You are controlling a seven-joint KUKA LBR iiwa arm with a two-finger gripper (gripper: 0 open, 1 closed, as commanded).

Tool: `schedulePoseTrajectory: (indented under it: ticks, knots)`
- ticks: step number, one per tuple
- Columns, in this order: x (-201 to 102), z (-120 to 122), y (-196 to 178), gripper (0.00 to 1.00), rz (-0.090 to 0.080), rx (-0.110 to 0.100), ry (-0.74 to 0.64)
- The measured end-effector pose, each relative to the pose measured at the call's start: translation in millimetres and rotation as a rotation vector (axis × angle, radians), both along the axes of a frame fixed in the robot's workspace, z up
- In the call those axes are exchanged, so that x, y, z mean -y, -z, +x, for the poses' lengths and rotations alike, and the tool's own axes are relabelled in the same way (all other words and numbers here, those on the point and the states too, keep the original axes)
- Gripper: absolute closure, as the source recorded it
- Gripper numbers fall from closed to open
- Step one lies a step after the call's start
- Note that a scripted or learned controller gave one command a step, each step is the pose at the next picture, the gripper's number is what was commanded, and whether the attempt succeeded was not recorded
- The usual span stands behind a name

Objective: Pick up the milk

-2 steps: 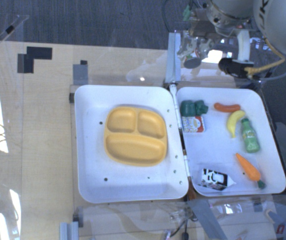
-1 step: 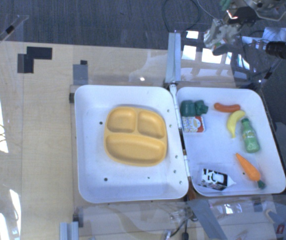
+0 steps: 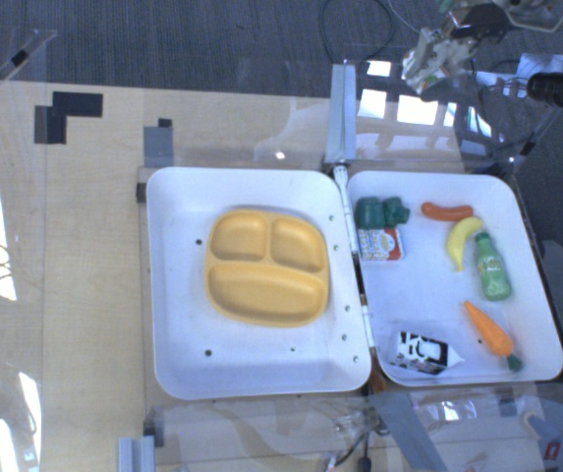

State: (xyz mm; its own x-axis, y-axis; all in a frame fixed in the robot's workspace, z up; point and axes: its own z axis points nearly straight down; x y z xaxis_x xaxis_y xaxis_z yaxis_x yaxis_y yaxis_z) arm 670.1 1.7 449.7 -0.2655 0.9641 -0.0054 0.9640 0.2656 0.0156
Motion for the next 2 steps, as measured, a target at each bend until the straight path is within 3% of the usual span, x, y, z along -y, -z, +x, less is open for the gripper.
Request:
schedulePoseTrajectory:
  ticks: [2]
  knots:
    - [-5, 2, -24, 1.00, -0.002, 0.014, -0.016]
